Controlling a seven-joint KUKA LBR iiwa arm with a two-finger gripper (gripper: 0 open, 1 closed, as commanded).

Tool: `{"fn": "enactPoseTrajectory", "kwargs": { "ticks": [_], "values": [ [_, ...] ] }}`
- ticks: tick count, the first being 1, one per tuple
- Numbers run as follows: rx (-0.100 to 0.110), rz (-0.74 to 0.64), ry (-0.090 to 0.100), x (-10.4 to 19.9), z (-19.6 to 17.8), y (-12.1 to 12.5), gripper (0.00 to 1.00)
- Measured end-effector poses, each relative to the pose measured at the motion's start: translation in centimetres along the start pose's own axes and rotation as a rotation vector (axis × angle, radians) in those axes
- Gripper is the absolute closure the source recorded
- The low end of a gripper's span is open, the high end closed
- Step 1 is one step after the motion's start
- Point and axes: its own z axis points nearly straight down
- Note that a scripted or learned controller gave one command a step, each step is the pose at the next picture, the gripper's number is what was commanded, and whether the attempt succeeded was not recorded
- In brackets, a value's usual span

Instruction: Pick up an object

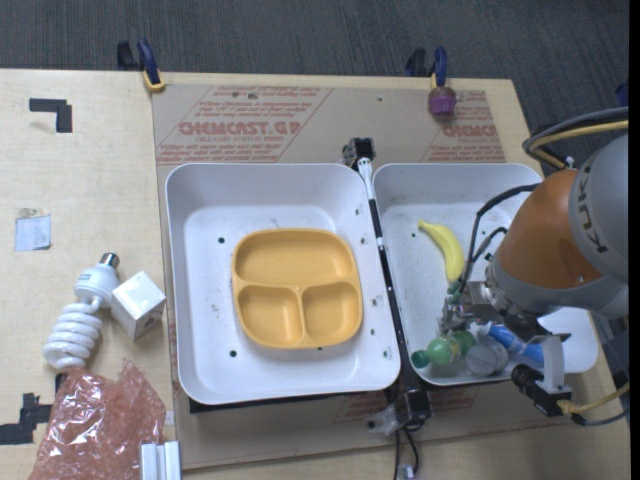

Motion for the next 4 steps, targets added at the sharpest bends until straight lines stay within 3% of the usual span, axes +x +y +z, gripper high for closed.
{"fn": "enactPoseTrajectory", "kwargs": {
  "ticks": [1,2,3,4],
  "values": [
    [0.000,0.001,0.000,-0.1,0.0,0.0,0.00],
    [0.002,-0.002,-0.001,-0.3,0.0,7.7,0.00],
    [0.003,0.001,0.000,-1.9,0.0,2.2,0.00],
    [0.001,0.001,0.000,-0.1,0.0,-0.1,0.00]
  ]
}}
